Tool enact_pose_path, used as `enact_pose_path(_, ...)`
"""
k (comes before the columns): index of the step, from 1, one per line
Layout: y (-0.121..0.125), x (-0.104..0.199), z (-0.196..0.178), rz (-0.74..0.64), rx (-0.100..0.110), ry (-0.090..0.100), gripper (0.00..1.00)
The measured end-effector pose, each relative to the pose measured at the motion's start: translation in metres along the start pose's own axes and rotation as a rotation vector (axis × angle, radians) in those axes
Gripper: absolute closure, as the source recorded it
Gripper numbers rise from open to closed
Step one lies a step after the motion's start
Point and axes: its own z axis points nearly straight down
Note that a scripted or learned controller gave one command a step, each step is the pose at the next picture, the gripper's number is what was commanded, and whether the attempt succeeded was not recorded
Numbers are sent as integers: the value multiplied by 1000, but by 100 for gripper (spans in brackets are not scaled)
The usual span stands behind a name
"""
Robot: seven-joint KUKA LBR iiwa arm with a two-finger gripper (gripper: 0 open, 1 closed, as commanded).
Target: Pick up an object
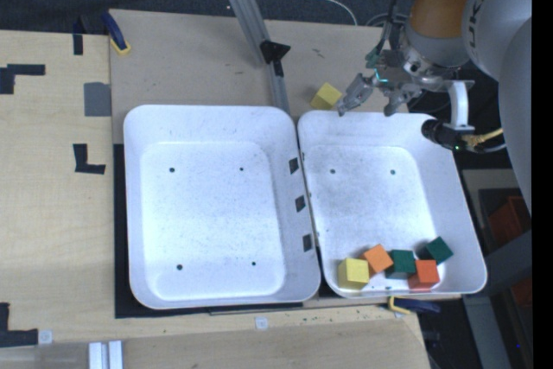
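Spread and holding nothing, claw hangs over right bin's far rim. Five blocks, perhaps more, cluster at its near edge; one yellow block lies on the surface beyond.

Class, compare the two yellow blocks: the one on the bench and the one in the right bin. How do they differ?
The bench yellow block lies outside the bins, behind the right bin; the binned yellow block sits inside, at its front. The bench one lies alone; the binned one touches an orange block. Both are small yellow cubes.
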Motion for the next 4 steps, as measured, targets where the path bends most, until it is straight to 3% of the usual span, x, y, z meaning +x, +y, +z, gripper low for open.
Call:
enact_pose_path(1, -23, -8, -46, 0, -4, -1, 0)
enact_pose_path(2, 17, 76, 48, -5, 7, 3, 0)
enact_pose_path(3, -81, 93, 22, 2, 2, 0, 0)
enact_pose_path(4, -16, 174, 44, -7, -1, 3, 0)
